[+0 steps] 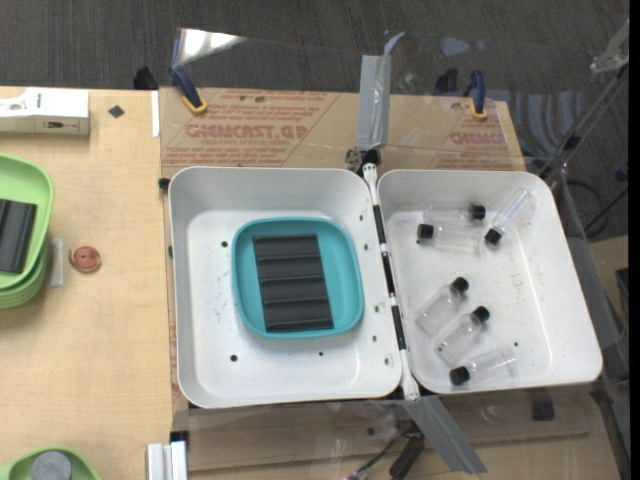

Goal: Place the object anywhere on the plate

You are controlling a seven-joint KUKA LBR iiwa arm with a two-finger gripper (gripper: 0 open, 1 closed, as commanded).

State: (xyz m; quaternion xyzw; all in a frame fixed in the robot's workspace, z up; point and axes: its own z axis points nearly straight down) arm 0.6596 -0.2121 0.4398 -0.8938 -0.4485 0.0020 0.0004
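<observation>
Camera view gives no sight of the pincer, so I cannot tell how wide it stands or whether it has hold of anything; by the rig it would come in from the frame's right. Nearest that side is the right bin [560, 268], where six clear vials with black caps lie loose: three toward its upper part [455, 230], three toward its lower part [462, 333], most slanting from lower left to upper right. Left of them, across the shared bin walls, the teal plate [245, 268] sits in the left bin [200, 368], carrying a black ridged insert [291, 280]. Any vial must travel leftward.
</observation>
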